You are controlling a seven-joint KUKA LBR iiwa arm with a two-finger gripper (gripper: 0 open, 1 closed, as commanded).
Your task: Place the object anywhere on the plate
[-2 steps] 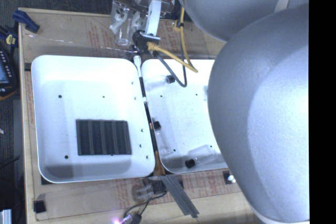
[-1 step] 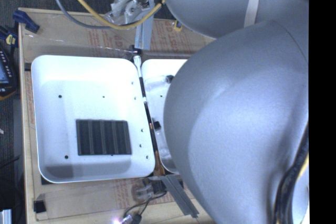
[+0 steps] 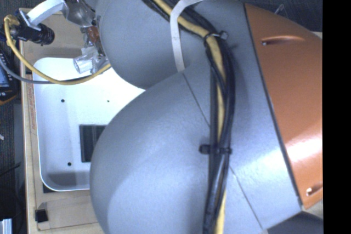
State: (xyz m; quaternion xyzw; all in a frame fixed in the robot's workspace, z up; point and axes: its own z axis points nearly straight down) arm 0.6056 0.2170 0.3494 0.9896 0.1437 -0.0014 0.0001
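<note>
My grey arm (image 3: 181,118) crosses the view from the right and covers most of it, with the orange band (image 3: 285,96) at the right. Its wrist end reaches the upper left, where the gripper (image 3: 86,63) hangs over the far edge of a white bin (image 3: 55,118). A dark grey rectangle (image 3: 90,142) lies on the bin's floor, partly hidden by the arm; I cannot tell what it is. Whatever else lies in the bins is hidden behind the arm.
A yellow and black cable (image 3: 33,71) loops from the wrist across the bin's far-left corner. A white bracket with a small black device (image 3: 38,19) sticks out at the upper left. The wooden bench edge (image 3: 55,211) runs along the bin's near side.
</note>
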